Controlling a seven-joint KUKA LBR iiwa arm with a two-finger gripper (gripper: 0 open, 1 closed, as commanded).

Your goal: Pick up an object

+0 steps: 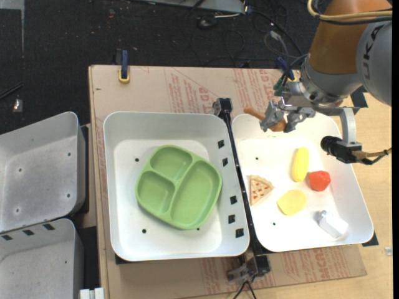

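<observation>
The grey KUKA arm with its rounded orange band [349, 27] reaches in from the upper right and bends downward toward the far edge of the right-hand shallow white plastic bin [358, 195]. Its metal 2-finger gripper [282, 120] hangs over that bin's far-left corner, tilted to the left. A small orange-brown object [265, 118] lies just beside the gripper tips at the bin's rim; whether it is between the fingers cannot be told, nor how far the gripper is open.

Inside the right bin lie 5 loose things. A smooth yellow elongated piece shaped like a corn cob or banana [300, 164] stands roughly lengthwise near the middle. Just right of it, nearly touching, is a glossy red rounded piece like a tomato [319, 180]. Nearer the camera sits a pale yellow rounded lump [292, 202], and to its left a flat triangular pizza-slice toy [260, 189] with a tan crust and red dots. A small white-grey blocky item [330, 223] rests near the front right corner.

The left-hand shallow white bin [124, 229] holds a matte light-green plastic plate [179, 186] with 3 moulded compartments, lying flat and turned at an angle. Both bins sit on a brown cardboard-covered counter [168, 89] printed with faint red lettering.
</observation>
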